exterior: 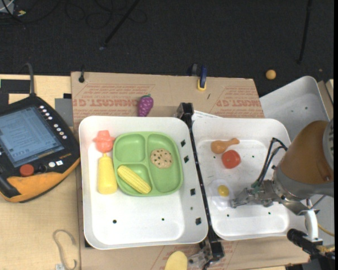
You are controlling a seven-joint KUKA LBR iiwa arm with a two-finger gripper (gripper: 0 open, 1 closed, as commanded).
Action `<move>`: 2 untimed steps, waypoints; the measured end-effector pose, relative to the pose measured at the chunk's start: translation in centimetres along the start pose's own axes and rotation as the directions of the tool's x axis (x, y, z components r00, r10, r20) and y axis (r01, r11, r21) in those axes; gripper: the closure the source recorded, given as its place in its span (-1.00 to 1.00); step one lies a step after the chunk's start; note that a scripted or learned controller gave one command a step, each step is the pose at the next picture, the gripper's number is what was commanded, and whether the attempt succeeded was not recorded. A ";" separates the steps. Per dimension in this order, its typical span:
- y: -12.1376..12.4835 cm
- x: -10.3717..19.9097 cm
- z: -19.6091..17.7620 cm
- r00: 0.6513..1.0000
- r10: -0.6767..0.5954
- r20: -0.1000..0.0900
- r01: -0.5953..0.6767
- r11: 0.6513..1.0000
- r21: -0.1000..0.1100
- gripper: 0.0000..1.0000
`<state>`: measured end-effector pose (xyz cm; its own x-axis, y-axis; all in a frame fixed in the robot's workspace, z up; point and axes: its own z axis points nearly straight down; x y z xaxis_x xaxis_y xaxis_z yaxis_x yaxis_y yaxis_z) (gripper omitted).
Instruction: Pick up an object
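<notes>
Objects: a red tomato [231,159], an orange drumstick [223,145] and a small yellow piece [223,190] are seen in the right bin [253,224], all in its left half.
Gripper: the gripper [236,201] is seen low in the right bin, at about 4 o'clock from the yellow piece and near it; nothing is seen between its tips, and whether it is open or closed cannot be told.
Left bin: in the left bin [135,229] a green divided plate [169,179] is seen bearing a cookie [161,158] and a corn cob [134,179]; a yellow bottle [106,174] and a pink piece [103,141] lie at its 9 o'clock.
Obstruction: the arm [307,162] is seen over the right bin's 3 o'clock edge.
Open room: bare floor is seen along the 6 o'clock side of both bins.
Outside: purple grapes [145,104] lie at 12 o'clock of the left bin, a pendant [28,145] at its 9 o'clock.
</notes>
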<state>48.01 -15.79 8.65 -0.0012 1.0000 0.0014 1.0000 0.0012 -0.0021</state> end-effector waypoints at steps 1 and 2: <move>0.0 -0.2 -1.2 1.000 0.007 0.000 -0.007 1.000 -0.002 1.00; 0.0 -0.6 -5.4 1.000 0.003 0.002 -0.003 1.000 -0.003 1.00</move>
<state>47.97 -16.41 14.06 0.0021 1.0000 -0.0002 1.0000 -0.0021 0.0009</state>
